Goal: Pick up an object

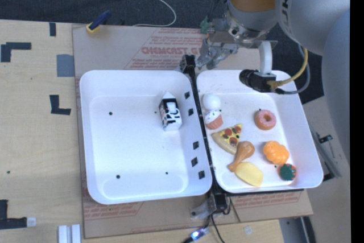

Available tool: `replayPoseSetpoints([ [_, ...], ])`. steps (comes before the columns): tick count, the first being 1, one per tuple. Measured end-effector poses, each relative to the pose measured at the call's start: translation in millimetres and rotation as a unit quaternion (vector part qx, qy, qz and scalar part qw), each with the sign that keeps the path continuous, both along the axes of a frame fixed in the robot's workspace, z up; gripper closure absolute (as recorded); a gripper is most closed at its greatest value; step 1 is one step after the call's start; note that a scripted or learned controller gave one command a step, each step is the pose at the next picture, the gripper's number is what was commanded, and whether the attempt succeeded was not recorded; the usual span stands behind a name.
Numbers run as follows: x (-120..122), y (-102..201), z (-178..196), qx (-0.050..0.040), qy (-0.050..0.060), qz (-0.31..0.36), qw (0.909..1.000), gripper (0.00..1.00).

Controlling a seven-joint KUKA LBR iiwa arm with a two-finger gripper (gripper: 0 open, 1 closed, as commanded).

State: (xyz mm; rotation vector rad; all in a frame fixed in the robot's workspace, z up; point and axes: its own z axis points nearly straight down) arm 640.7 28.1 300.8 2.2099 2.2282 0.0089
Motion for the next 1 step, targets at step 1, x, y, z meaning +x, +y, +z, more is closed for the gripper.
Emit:
replayPoseSetpoints([
  [1,11.6,65.8,-66.6,-0.0008,0.006,-0.001,1.0000,1.00],
])
